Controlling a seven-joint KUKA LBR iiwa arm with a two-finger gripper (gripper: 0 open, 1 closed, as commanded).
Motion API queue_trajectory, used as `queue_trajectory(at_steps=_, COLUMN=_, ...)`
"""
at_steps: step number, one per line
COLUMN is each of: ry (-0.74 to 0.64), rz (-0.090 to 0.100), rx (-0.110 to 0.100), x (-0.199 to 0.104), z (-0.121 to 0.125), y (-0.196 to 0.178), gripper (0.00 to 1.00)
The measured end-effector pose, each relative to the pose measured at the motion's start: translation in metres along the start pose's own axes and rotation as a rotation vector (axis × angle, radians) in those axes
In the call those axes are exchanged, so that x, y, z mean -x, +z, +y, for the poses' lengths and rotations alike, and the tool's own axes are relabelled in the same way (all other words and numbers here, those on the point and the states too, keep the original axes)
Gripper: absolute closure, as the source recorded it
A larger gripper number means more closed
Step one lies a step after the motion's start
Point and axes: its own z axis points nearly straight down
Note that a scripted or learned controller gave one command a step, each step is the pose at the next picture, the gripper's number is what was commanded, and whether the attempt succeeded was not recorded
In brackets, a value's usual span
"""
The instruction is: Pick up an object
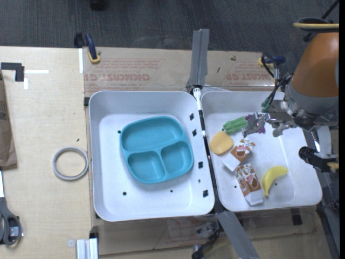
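The right bin (305, 197) holds several small items: a green toy vegetable (235, 125), a purple piece (253, 121), a rounded orange-yellow piece (221, 143), a small brown-and-white carton (242, 150), a longer carton (248, 183) and a yellow banana (273, 177). My gripper (269, 124) hangs over the bin's upper right part, right beside the purple piece and just right of the green vegetable. The grey arm with its orange band (321, 63) rises behind it. I cannot make out whether the purple piece is in its grasp.
The left bin (108, 190) holds a blue divided plate (156, 149). A grey divider bar (200, 58) runs between the bins. On the wooden bench to the left lie a grey ring (70, 163) and scissors (8, 228).
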Motion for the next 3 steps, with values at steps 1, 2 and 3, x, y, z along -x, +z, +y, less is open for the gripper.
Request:
queue_trajectory(at_steps=1, ry=0.005, rz=0.0, rx=0.0, x=-0.045, z=-0.029, y=0.025, gripper=0.0)
queue_trajectory(at_steps=2, ry=-0.12, rz=0.0, rx=0.001, x=-0.014, z=-0.045, y=0.125, gripper=0.0)
queue_trajectory(at_steps=3, ry=-0.115, rz=0.0, rx=0.0, x=-0.013, z=-0.045, y=0.117, gripper=1.0)
